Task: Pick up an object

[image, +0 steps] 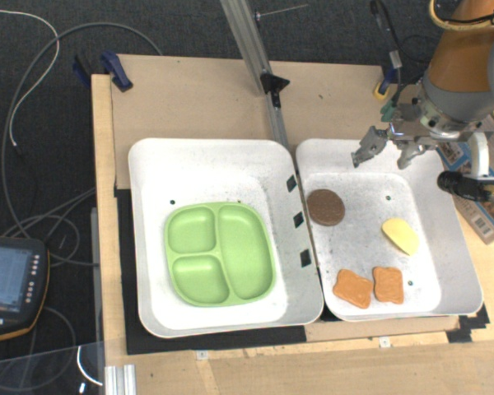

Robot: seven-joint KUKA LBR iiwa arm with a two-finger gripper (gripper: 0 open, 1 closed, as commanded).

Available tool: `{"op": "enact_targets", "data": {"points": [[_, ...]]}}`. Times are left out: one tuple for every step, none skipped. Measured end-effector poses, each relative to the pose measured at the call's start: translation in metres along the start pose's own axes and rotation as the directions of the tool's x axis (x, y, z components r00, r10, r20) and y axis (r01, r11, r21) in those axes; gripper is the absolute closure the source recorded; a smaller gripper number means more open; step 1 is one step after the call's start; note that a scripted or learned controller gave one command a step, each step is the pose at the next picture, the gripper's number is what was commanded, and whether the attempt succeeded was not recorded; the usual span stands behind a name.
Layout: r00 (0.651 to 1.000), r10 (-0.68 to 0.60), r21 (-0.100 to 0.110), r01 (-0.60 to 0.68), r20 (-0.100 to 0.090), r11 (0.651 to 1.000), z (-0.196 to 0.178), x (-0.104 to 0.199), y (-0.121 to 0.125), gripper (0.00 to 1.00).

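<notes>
A: What does the bench look like?

B: A pale wooden board (198,97) set over a dark carpeted floor (33,97). Loose cables (33,48) trail across the carpet at the left, and a handheld control pad (8,290) with a lit screen lies at the lower left. A blue clamp (115,70) grips the board's far left corner, and a grey metal bar (247,35) slants down to the gap between the two bins.

A: And in the bins?

B: The left bin (148,171) holds a green divided plate (221,253) with three sections. The right bin (445,278) holds four food pieces: a round brown patty (325,207) near its left wall, a yellow wedge (401,235) toward the right, and two orange toasted squares (369,287) just beside each other at the near edge.

A: Where is the arm?

B: The arm (465,48) comes in from the right, and its gripper (389,147) hangs over the far edge of the right bin. Its two fingers are spread apart with nothing between them. The patty and the wedge lie nearer the camera than the fingertips, apart from them; the toasted squares are farthest off.
</notes>
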State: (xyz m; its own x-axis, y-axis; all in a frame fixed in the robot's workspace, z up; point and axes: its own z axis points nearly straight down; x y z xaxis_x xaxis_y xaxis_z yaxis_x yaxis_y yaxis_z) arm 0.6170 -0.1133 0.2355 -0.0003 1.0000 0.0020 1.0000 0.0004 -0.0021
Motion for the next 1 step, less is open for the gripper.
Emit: {"op": "enact_targets", "data": {"points": [[1.0,-0.002,-0.003,0.002,0.0,1.0,-0.0115,0.0005,0.0008,1.0]]}}
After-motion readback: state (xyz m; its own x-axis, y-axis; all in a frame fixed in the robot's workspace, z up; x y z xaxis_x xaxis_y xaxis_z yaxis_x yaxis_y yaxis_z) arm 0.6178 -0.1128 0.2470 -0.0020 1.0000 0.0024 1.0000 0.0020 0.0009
